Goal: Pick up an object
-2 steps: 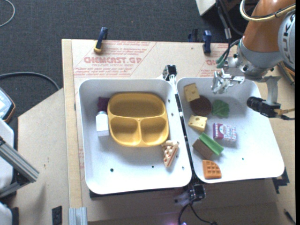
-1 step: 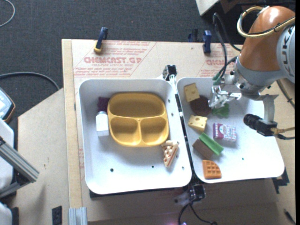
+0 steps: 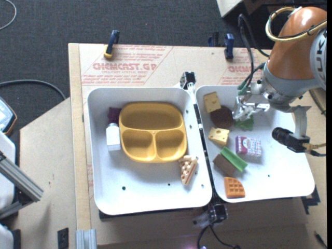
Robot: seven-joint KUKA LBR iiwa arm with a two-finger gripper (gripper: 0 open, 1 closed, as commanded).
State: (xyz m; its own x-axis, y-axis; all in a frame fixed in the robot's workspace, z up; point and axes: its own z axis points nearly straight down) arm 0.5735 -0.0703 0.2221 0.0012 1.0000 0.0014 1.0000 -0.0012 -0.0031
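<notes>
Claw (image 3: 244, 113) low in right bin (image 3: 290, 188), over a green piece (image 3: 245, 123); cannot tell its state. Dark round cookie (image 3: 222, 116) touches just left; cheese wedge (image 3: 218, 136) and pink carton (image 3: 248, 146) near. Possibly a second cheese block (image 3: 211, 101) far-left. Left bin (image 3: 98, 139) holds yellow tray (image 3: 152, 131), white bottle (image 3: 113, 136), pizza slice (image 3: 188, 169).

Robotics lab — board-topped bench (image 3: 155, 61) held by clamps (image 3: 111, 44), two white bins (image 3: 98, 139) with toy food, loose cables (image 3: 31, 84) across dark carpet (image 3: 52, 14), aluminium framing (image 3: 18, 178) at left — no household furnishings.
</notes>
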